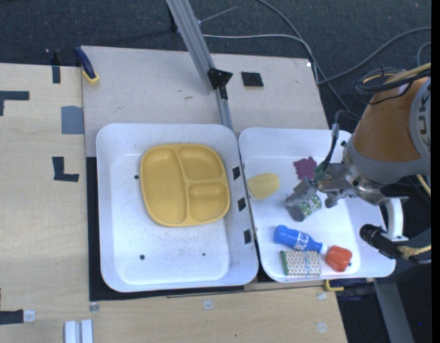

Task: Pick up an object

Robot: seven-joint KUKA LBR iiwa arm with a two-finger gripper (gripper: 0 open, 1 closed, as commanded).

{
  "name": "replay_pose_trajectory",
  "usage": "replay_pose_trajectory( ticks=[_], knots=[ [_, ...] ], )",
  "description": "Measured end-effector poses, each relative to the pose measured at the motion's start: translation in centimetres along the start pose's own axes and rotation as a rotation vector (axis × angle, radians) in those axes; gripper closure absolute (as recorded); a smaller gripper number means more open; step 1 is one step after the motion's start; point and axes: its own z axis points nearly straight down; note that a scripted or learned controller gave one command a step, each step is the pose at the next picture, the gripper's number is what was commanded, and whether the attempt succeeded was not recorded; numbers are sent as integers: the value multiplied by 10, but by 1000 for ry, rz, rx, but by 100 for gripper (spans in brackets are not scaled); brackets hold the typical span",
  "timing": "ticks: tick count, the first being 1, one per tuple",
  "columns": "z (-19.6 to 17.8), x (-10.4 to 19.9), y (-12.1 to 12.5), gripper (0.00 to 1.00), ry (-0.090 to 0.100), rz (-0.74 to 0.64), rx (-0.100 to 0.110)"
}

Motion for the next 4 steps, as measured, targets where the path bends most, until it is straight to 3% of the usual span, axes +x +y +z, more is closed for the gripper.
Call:
replay_pose_trajectory(
  ticks=[2, 3, 4],
  knots=[
    [108, -1, -4, 0, 0, 2, 5],
    [113, -1, -3, 0, -2, 1, -4],
    [102, 0, -2, 100, -1, 1, -6]
  ],
)
